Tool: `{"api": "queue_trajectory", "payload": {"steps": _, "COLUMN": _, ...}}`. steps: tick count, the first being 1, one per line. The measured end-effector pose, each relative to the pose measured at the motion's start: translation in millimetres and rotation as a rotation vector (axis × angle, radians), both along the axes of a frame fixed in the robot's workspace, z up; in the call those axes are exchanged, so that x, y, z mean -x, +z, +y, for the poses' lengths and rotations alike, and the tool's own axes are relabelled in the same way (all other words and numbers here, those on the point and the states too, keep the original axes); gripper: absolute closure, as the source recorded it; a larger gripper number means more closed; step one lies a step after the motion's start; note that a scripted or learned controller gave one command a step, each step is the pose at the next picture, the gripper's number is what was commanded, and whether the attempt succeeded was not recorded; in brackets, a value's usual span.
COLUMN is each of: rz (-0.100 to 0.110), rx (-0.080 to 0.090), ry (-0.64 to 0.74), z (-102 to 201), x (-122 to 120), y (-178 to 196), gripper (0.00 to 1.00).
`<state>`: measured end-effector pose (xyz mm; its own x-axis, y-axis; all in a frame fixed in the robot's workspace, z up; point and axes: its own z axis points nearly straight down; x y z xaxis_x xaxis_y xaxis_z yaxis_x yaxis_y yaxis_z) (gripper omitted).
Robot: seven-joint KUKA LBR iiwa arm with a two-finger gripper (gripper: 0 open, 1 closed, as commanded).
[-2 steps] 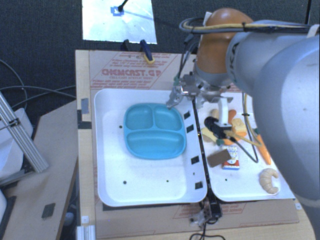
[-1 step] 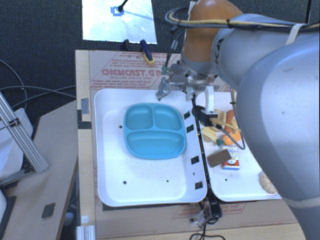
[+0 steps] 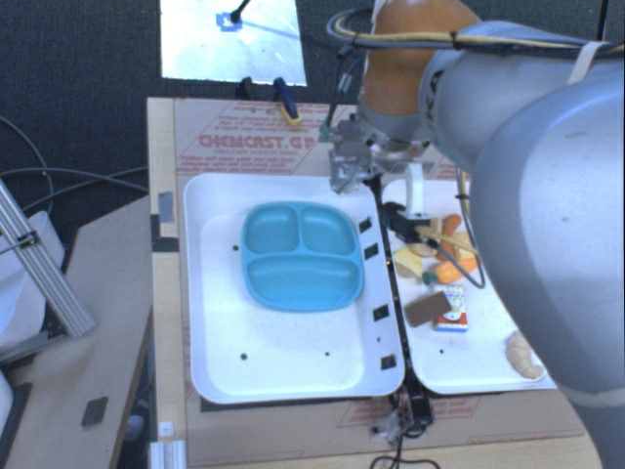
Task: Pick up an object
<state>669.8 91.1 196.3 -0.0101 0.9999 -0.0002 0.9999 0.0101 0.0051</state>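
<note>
- Camera view: the hand [image 3: 354, 169] hangs over the far end of the divide between the two white bins, just beyond the blue plate [image 3: 301, 257] and near the cluttered right bin [image 3: 488, 364]. Whether it is spread or closed cannot be told from this angle, and nothing is visibly in its grip.
- The step in hand looks like the approach: no object has been lifted, and the arm [image 3: 508, 115] seems still to be choosing a target.
- The candidates lie in the right bin: a heap of small toy foods [image 3: 444, 252] in orange and yellow near the divider, a brown block [image 3: 427, 309], a little red and white box [image 3: 452, 321] touching it, and a pale, rounded piece [image 3: 523, 356] toward the near edge.
- The left bin [image 3: 220, 360] holds the blue plate, a smooth, glossy, three-compartment plastic tray with rounded corners.
- The next move probably calls for shifting toward the right bin, descending over one piece, and closing on it; the heaped items sit close together, so a clean single grasp may be hard.
- The bins are shallow, smooth plastic on a cardboard-covered counter [image 3: 264, 137].
</note>
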Motion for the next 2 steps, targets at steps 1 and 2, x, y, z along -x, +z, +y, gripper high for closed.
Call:
{"api": "queue_trajectory", "payload": {"steps": 1, "rz": 0.009, "rx": 0.002, "ry": -0.013, "z": -42.5, "x": 54.4, "y": -12.8, "gripper": 1.00}}
{"api": "queue_trajectory", "payload": {"steps": 2, "rz": 0.005, "rx": 0.000, "ry": -0.009, "z": -39.5, "x": 52.2, "y": -12.0, "gripper": 0.00}}
